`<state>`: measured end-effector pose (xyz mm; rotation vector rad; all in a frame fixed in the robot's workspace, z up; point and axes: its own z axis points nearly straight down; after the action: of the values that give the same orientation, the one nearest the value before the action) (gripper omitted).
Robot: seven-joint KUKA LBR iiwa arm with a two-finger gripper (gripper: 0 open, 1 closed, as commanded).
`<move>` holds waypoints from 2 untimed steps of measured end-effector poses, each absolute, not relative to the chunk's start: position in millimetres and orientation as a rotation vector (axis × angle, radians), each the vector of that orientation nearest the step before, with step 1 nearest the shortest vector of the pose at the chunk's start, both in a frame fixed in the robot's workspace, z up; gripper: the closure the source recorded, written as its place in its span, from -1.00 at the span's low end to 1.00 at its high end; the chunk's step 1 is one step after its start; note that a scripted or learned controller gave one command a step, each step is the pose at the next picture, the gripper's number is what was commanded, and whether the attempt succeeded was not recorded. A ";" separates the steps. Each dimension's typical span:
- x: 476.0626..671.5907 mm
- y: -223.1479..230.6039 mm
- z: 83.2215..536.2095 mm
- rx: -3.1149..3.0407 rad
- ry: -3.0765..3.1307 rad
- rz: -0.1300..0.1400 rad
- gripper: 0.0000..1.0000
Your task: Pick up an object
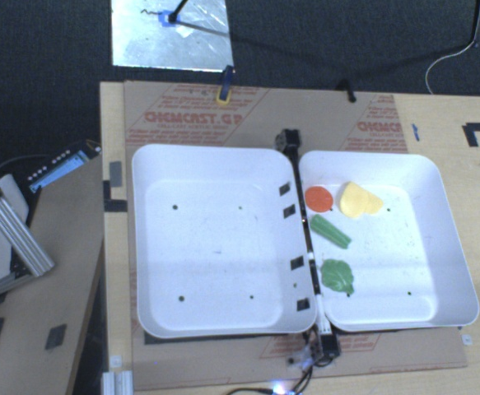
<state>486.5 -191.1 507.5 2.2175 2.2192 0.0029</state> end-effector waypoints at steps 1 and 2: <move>486.9 -206.8 536.5 2.216 2.218 0.004 1.00; 486.7 -206.4 535.3 2.215 2.223 0.002 1.00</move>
<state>486.7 -206.4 535.3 2.2147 2.2225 0.0020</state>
